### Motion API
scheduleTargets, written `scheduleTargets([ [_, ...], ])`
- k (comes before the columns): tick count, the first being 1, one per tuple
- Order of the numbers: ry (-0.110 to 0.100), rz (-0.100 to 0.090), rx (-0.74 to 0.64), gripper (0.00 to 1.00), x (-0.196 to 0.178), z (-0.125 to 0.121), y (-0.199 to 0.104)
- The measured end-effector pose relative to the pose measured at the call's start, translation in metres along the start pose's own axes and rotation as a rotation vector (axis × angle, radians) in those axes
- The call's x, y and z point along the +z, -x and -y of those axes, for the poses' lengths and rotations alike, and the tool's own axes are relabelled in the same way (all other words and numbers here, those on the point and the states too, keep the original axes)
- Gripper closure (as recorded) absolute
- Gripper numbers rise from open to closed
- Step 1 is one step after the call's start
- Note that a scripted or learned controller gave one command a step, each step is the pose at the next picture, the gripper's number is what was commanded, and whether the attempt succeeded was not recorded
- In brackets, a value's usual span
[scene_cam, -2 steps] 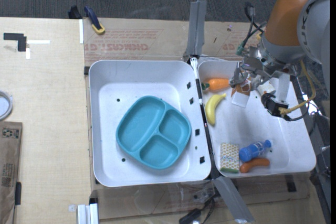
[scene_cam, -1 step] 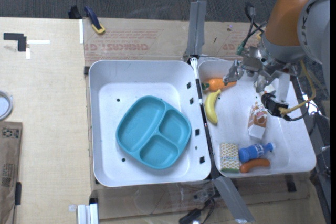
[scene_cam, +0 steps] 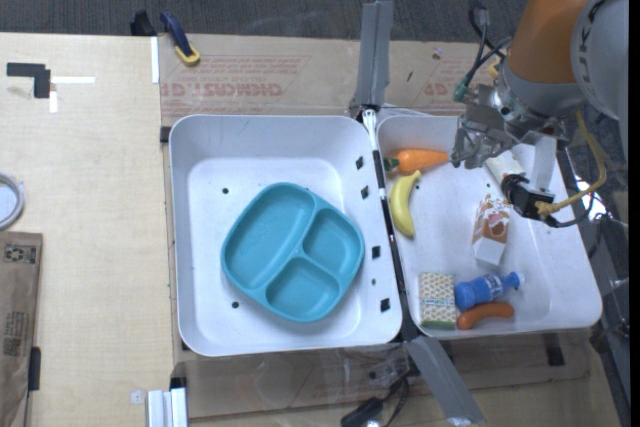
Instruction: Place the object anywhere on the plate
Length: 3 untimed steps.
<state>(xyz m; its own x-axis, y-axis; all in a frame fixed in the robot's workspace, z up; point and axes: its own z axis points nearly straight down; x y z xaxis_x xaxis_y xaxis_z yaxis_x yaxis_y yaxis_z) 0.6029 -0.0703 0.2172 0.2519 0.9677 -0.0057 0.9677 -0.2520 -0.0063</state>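
Note:
A blue three-compartment plate [scene_cam: 292,252] lies in the left bin [scene_cam: 200,145] with nothing on it. In the right bin [scene_cam: 570,305] lie a carrot [scene_cam: 420,158], a banana [scene_cam: 403,203], a small carton [scene_cam: 491,231], a blue bottle [scene_cam: 487,289], a red-orange sausage [scene_cam: 485,315] and a cracker-like block [scene_cam: 436,299]. My gripper [scene_cam: 472,151] hangs over the back of the right bin, just right of the carrot's tip. Nothing shows between its fingers.
A grey divider post [scene_cam: 375,55] rises between the bins at the back. A clamp [scene_cam: 178,40] sits on the bench behind the left bin. Cables [scene_cam: 560,200] trail from the wrist over the right bin. A metal ring [scene_cam: 6,202] lies at the far left.

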Motion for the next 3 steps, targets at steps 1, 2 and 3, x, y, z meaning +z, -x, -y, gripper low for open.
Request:
scheduleTargets([
  [1, 0.004, -0.004, -0.032, 1.0, -0.029, 0.024, -0.006],
  [2, 0.003, -0.004, -0.277, 1.0, -0.019, 0.093, -0.039],
  [3, 0.002, -0.002, -0.274, 1.0, -0.027, 0.093, -0.038],
])
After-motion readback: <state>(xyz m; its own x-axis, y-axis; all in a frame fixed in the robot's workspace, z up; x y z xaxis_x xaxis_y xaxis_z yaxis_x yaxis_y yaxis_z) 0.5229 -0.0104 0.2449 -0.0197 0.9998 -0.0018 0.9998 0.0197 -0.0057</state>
